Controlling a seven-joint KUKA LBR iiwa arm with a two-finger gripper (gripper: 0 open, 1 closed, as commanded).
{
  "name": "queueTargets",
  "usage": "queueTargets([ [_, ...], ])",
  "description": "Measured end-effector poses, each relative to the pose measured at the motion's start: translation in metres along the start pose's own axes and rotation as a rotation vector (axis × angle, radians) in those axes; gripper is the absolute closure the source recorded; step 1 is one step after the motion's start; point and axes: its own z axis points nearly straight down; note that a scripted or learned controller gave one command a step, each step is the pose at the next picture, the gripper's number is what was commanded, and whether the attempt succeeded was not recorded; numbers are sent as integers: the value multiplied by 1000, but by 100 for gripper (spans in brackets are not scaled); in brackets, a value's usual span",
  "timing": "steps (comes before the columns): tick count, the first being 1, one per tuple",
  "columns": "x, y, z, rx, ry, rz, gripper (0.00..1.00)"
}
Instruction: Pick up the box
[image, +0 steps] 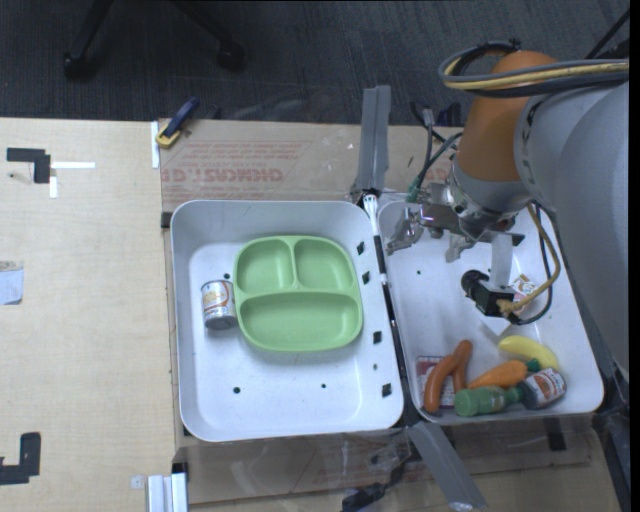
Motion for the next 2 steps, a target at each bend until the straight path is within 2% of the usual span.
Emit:
queueTargets([
  [1, -1, 0, -8, 3, -3, -2, 100],
  [2, -10, -24, -28, 1, 0, -276, 100],
])
